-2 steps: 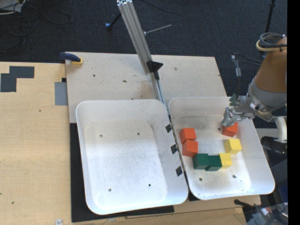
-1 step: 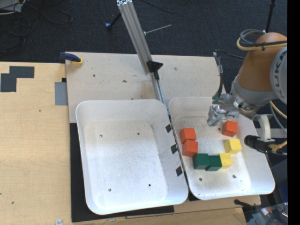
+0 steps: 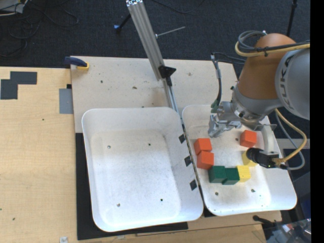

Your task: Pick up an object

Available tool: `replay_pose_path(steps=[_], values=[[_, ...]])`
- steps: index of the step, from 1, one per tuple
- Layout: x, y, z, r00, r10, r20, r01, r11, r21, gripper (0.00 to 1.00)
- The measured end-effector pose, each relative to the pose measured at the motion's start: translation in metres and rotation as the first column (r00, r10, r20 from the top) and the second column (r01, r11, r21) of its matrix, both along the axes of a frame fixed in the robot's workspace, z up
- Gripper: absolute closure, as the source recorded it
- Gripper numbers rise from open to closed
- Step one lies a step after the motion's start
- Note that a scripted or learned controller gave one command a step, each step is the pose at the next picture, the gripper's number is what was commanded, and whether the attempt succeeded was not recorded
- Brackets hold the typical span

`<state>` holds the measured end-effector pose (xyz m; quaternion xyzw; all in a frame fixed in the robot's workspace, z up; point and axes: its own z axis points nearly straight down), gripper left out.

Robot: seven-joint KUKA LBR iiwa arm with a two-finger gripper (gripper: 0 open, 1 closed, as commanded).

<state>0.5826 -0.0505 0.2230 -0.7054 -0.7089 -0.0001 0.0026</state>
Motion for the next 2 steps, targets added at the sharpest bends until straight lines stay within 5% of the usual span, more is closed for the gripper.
replay_pose_path(steps=[2], values=[[-0.008,0.115,0.018,1.0,0.001,0.001,-0.001,1.0,-0.001,1.0]])
